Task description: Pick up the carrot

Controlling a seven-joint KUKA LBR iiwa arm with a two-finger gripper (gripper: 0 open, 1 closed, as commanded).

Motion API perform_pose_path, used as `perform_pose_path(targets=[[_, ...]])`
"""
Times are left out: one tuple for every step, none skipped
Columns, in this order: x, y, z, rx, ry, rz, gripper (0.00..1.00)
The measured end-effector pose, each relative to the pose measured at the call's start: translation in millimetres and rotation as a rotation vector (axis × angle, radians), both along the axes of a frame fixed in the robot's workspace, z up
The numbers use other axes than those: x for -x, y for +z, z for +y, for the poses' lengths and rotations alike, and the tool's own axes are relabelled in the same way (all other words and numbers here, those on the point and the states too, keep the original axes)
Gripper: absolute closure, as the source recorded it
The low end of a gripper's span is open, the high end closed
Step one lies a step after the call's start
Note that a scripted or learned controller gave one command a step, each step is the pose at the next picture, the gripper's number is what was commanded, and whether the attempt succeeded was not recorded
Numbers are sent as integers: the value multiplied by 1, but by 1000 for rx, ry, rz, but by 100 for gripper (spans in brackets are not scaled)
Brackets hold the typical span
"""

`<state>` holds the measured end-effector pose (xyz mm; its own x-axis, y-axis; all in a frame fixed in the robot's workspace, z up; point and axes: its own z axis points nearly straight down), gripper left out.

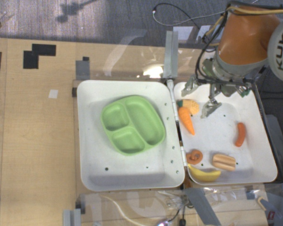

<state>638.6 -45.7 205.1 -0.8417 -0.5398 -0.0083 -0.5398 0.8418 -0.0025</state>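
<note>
The carrot point(186, 120) is orange with a small green top. It lies in the right bin point(254, 112) against the left wall, its tip pointing toward the front. My gripper point(201, 98) hangs over the back of that bin, just behind and to the right of the carrot's top. It is open, with nothing between its fingers. One fingertip point(210, 108) comes down near the bin floor, right of a pale yellow food piece point(192, 107) that touches the carrot's top end.
The right bin also holds a red sausage point(240, 134), a hot dog bun point(224, 162), a brown ring-shaped piece point(195, 156) and a banana point(203, 174) at the front. A green divided plate point(132, 124) sits in the left bin point(92, 164).
</note>
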Motion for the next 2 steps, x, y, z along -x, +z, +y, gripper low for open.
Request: perform_pose_path(targets=[[58, -19, 36, 0, 54, 1, 0], [56, -7, 37, -2, 54, -9, 100]])
